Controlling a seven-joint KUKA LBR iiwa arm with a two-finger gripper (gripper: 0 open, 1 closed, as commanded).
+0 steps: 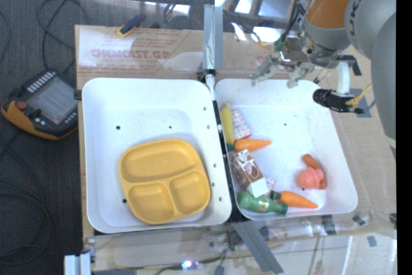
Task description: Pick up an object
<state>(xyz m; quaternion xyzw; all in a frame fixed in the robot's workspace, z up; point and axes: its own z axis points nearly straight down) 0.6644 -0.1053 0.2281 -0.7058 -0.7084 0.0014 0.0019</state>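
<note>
The left bin (pixel 96 138) holds a yellow divided tray (pixel 165 180). In the right bin (pixel 290 109), a yellow corn cob (pixel 226 124), a snack packet (pixel 248 170) and a green bottle (pixel 261 203) crowd the left wall, with one carrot (pixel 252 145) beside them and another (pixel 297 199) near the front. A pink toy (pixel 311 177) lies toward the right. The hand (pixel 281 74) hangs above the bin's far rim, fingers spread apart and holding nothing, well apart from all these objects.
</note>
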